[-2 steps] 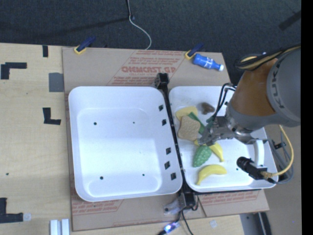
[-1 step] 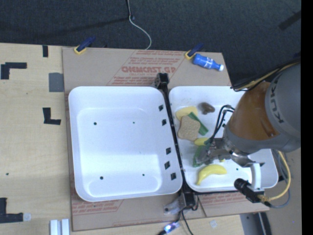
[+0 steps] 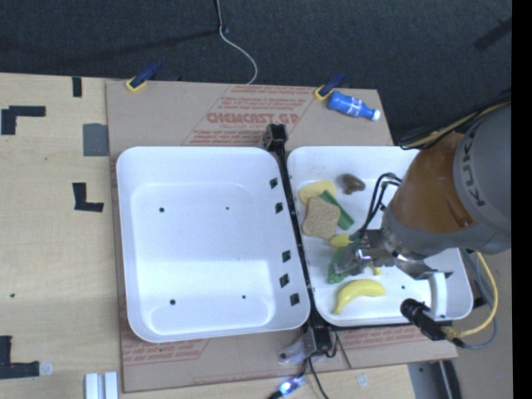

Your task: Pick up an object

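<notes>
The right bin [image 3: 432,310] holds several small items. A yellow banana [image 3: 359,293] lies near its front wall. A tan slice of bread [image 3: 320,217] rests on a yellow-green piece [image 3: 315,192], and a small brown item [image 3: 352,184] sits behind them. A green item [image 3: 341,266] and a small yellow piece [image 3: 340,240] lie in the middle. My gripper [image 3: 363,253] is low in the bin, right over the green item and just behind the banana. The wrist hides what is under it.
The left bin [image 3: 133,223] sits beside the right one, with a black clip rail [image 3: 287,223] between them. A blue bottle [image 3: 353,105] lies on the cardboard behind the right bin. Clamps [image 3: 143,75] hold the cardboard's back corners.
</notes>
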{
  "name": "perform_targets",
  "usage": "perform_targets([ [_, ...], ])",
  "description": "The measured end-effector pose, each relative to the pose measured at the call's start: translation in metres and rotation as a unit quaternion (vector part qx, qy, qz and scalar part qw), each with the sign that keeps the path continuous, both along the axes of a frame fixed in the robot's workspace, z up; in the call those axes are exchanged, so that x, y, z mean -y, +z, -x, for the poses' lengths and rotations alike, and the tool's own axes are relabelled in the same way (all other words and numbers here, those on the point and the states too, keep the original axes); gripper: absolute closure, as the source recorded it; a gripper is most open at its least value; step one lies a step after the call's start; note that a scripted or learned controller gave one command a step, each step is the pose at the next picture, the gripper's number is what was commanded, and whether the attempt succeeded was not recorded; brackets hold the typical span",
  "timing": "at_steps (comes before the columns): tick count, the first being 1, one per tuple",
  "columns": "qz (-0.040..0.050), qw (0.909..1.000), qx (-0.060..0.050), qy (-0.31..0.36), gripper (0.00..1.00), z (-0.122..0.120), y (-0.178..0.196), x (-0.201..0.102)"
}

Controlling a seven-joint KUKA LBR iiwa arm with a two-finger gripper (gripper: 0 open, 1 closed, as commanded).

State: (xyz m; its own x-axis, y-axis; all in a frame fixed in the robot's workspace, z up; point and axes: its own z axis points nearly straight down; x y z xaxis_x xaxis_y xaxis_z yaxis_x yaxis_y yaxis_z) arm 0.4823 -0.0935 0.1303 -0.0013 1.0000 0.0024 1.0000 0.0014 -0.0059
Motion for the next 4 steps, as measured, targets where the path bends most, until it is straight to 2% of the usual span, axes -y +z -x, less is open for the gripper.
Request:
perform_targets([
  [1, 0.0009, 1.0000, 0.002, -0.001, 1.00, -0.001, -0.048, 0.021],
  [2, 0.0023, 0.9999, 0.012, 0.003, 1.00, -0.065, 0.166, -0.012],
  [3, 0.0017, 1.0000, 0.007, 0.002, 1.00, -0.102, 0.223, -0.034],
  [4, 0.0007, 1.0000, -0.003, 0.001, 1.00, -0.072, 0.138, -0.063],
])
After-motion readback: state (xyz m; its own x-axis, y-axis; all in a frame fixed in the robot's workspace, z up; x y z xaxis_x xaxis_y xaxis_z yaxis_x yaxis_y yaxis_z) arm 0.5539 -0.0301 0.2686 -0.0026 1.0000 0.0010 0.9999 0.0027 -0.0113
